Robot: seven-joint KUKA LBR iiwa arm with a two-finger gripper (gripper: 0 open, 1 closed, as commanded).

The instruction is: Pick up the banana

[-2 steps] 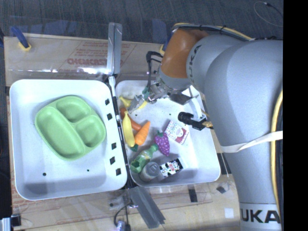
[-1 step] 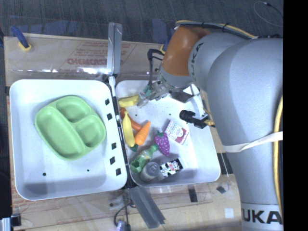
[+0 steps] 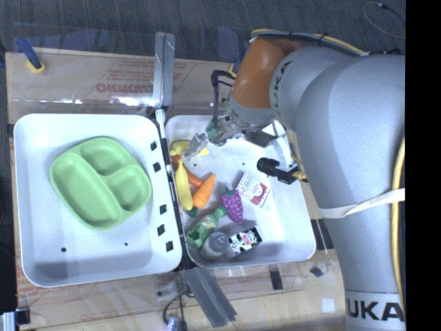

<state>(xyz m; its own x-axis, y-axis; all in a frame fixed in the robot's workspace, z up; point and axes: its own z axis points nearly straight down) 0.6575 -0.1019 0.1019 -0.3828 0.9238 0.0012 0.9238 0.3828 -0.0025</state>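
The yellow banana point(image 3: 183, 185) lies lengthwise against the left wall of the right bin point(image 3: 293, 216), its upper end near a small yellow piece point(image 3: 180, 147). An orange carrot point(image 3: 202, 189) rests against its right side. My gripper point(image 3: 198, 144) hangs low over the bin's upper left corner, just above and right of the banana's upper end. The wrist and grey arm hide the back of the bin behind it. Nothing yellow shows in the gripper.
Also in the right bin are purple grapes point(image 3: 233, 205), a pink carton point(image 3: 253, 189), a green bottle point(image 3: 204, 226), a grey can point(image 3: 215, 244) and a cow-print carton point(image 3: 244, 239). The left bin point(image 3: 41, 254) holds a green divided plate point(image 3: 101, 181).
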